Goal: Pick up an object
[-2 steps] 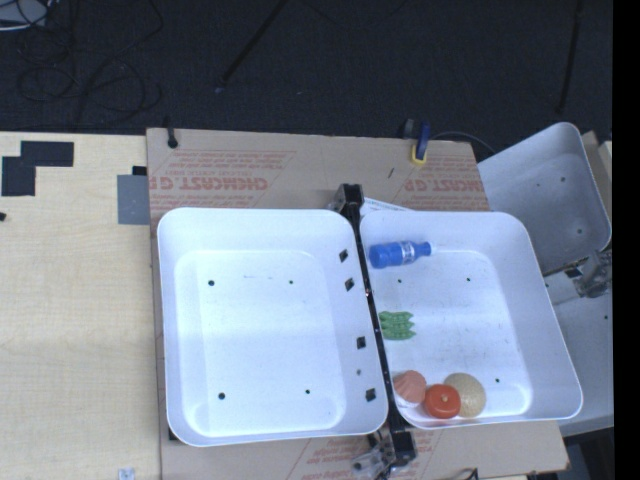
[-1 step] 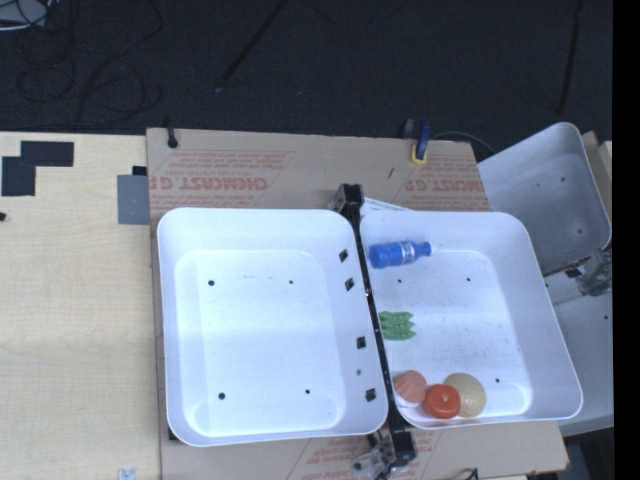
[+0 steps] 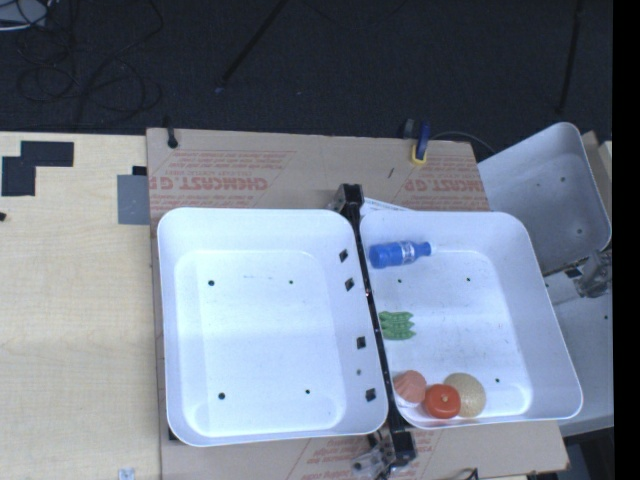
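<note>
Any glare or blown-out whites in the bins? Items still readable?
Camera view: the right bin reads bright white along its floor and rim, the left bin slightly greyer with a soft shadow on its upper wall; the blue bottle, green piece and red round piece stay distinct, though soft-edged.

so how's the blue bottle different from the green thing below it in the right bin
The blue bottle is the larger of the two; the green thing is smaller and flatter. The blue bottle lies on its side near the far end of the right bin, while the green thing sits about midway along it. The bottle is smooth and rounded; the green thing has a lumpy, ridged outline. Both rest close to the divider between the bins.
</note>
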